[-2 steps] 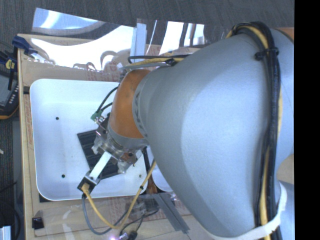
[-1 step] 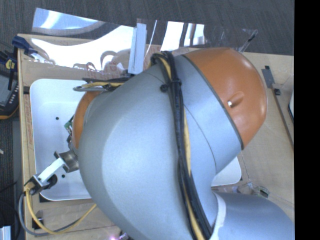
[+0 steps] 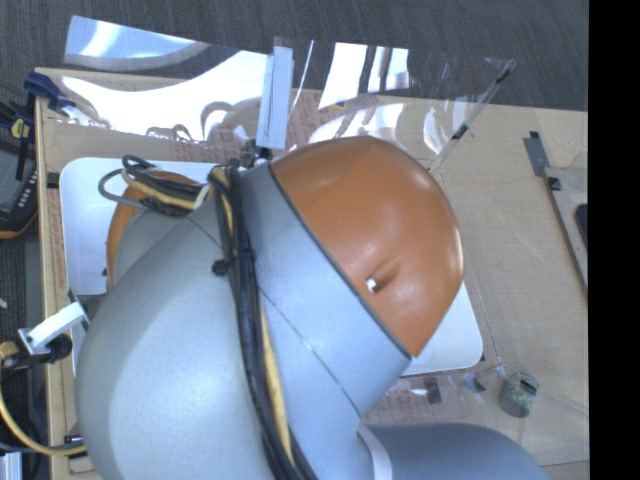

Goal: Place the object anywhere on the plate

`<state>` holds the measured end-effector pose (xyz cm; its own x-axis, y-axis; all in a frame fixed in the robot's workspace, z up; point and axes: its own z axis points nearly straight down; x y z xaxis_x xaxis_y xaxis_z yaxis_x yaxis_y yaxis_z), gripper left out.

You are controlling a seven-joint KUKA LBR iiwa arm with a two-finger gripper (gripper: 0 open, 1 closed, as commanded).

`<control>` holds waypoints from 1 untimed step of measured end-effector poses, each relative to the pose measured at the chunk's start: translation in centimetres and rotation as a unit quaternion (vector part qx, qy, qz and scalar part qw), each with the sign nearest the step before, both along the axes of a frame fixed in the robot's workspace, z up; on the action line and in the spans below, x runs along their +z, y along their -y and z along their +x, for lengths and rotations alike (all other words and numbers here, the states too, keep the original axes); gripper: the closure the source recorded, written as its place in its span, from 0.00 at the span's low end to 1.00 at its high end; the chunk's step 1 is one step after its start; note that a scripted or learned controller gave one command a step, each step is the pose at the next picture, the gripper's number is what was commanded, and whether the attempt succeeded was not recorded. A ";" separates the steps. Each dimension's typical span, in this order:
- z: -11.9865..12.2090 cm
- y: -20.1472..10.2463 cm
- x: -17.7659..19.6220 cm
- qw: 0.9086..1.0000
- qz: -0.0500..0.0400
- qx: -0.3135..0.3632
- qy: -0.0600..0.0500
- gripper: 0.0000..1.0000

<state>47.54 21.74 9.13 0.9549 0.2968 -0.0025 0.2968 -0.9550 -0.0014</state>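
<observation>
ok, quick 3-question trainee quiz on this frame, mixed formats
1. True or false: the arm covers most of the bins.
2. What colour is the arm's dome-shaped band? A) blue B) orange C) green
3. What runs along the grey arm shell? The black ____.

Key: 1 true; 2 B; 3 cables.

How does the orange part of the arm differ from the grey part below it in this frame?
The orange band is a rounded dome, smooth and bare; the grey arm section is larger and carries a black-and-yellow cable bundle along it. The orange band lies toward upper right, the grey section lower left. Both cover the white bins.
</observation>
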 end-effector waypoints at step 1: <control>6.4 1.8 9.8 0.987 0.001 0.160 -0.001 0.00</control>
